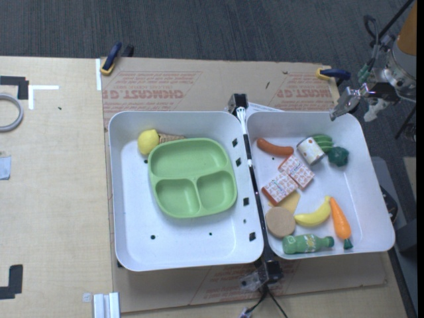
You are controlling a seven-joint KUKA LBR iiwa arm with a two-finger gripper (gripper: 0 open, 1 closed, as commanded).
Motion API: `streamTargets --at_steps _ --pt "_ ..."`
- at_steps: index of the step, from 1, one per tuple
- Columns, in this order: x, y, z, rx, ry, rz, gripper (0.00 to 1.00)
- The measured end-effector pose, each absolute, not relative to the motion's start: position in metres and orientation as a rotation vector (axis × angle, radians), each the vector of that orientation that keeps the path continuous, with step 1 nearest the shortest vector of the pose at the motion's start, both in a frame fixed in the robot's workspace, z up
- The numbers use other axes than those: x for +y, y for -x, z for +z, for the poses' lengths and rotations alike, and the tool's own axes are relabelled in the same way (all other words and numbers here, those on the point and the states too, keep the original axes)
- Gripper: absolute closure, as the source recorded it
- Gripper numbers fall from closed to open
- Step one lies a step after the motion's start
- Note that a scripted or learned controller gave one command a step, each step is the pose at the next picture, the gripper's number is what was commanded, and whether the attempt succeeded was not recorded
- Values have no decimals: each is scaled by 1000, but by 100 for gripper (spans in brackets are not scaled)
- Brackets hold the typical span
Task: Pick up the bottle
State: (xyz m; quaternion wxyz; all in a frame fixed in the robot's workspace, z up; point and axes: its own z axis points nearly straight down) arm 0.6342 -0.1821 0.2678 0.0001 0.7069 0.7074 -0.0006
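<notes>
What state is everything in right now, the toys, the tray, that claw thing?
Bottle: green, lying on its side near the right bin's front edge, untouched.
Gripper: open, hanging above the right bin's far corner, holding nothing.
Green tray: flat in the left bin.
Can: tipped on its side.
Carrot: lying flat.
Banana: lying flat.

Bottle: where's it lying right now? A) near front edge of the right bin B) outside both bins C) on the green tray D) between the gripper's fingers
A: the green bottle lies on its side by the right bin's front rim, under the banana.
</notes>
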Motion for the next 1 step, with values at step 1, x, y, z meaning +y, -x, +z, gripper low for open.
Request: streamTargets --at_steps 1 --pt "-182 -635 278 2224 -2216 -3 100"
